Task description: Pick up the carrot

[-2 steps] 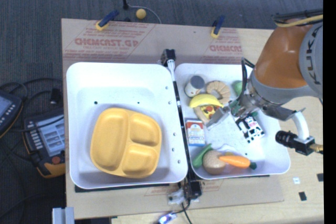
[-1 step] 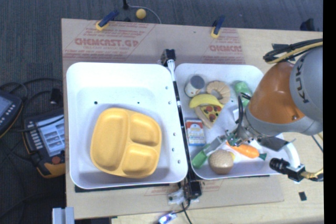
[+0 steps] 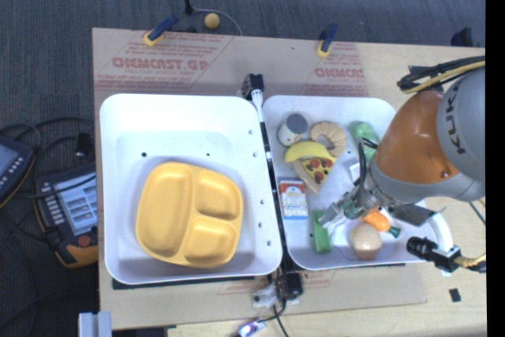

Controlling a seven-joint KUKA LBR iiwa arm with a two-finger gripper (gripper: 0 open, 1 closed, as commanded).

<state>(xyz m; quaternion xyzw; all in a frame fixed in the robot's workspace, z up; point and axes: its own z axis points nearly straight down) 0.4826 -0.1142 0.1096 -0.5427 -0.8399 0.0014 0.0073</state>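
The carrot [image 3: 379,220] is a small orange piece lying in the right bin [image 3: 335,104], near its front right corner. It sits just above a beige round food piece [image 3: 365,241]. My gripper [image 3: 357,207] hangs low over the bin, right beside the carrot's upper left end. The grey arm with its orange band [image 3: 414,146] hides the bin floor behind it. I cannot make out whether the carrot is between the gripper's tips.
The right bin also holds a banana [image 3: 306,150], a pizza slice [image 3: 319,169], a bagel [image 3: 329,133], a grey disc [image 3: 296,123], a red-and-white carton [image 3: 293,198] and green pieces [image 3: 321,234]. A yellow compartment plate [image 3: 189,213] lies in the left bin [image 3: 126,122].
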